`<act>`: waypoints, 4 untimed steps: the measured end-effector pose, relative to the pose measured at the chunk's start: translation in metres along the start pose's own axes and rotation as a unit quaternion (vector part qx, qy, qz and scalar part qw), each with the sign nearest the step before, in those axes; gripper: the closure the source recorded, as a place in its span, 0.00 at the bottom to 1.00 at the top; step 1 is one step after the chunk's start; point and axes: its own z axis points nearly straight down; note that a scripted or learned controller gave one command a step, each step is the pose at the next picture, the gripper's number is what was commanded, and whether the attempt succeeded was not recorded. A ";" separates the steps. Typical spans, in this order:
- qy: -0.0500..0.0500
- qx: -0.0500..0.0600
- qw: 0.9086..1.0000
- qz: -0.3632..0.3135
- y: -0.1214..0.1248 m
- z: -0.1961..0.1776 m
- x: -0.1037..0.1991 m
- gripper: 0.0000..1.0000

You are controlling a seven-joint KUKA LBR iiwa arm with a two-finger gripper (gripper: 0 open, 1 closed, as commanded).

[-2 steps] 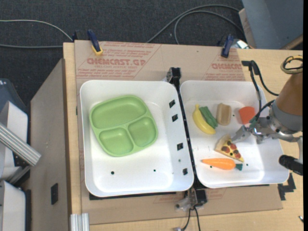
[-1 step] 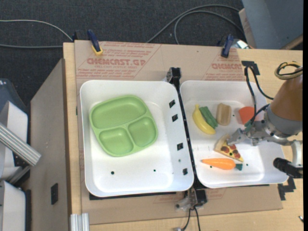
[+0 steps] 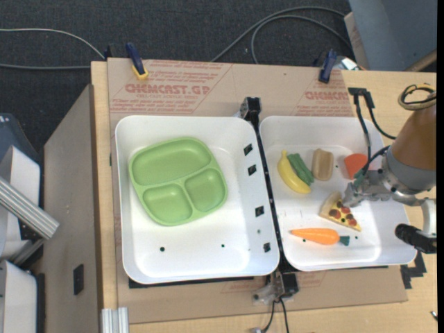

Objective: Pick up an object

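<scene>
Five toy foods lie in the right bin (image 3: 298,259), none lifted yet: banana (image 3: 292,175), bread (image 3: 322,164), tomato (image 3: 355,163), carrot (image 3: 316,236) and pizza slice (image 3: 340,211). The gripper (image 3: 356,193) hangs low at the pizza slice's upper edge, perhaps touching it. I cannot tell whether its fingers are spread or closed, so the grasp remains to be made.

Right bin (image 3: 298,259): gripper (image 3: 352,194) over pizza slice (image 3: 340,212); carrot (image 3: 314,236) nearer camera, banana (image 3: 293,174) left, divided plate (image 3: 178,180) far left.
</scene>
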 end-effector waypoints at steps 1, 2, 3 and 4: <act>-0.004 0.001 1.000 0.000 -0.001 -0.054 0.010 1.00; -0.005 0.000 1.000 -0.001 0.003 -0.115 0.011 1.00; -0.004 0.002 1.000 0.000 0.005 -0.121 0.010 1.00; -0.003 0.003 1.000 -0.003 0.028 -0.112 0.068 1.00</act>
